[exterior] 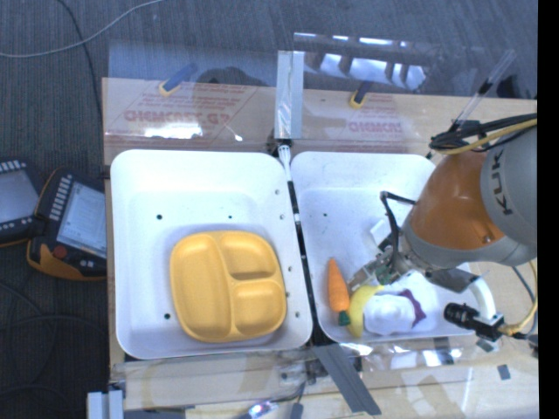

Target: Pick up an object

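In the right bin [349, 190] an orange carrot [337, 285] lies near the left wall. Beside it is a yellow fruit-like piece [356, 302], with a white and purple object [393, 312] touching it on the right. My gripper [377, 274] is low in this bin, just above the yellow piece and the white object and right of the carrot. The grey wrist and orange band [454, 208] cover the bin's right half. I see nothing clearly held.
The left bin [140, 199] holds a yellow divided plate [229, 283]. A dividing rim [297, 234] separates the two bins. A black cable [393, 212] loops beside the wrist. A teach pendant [65, 225] lies on the floor at the left.
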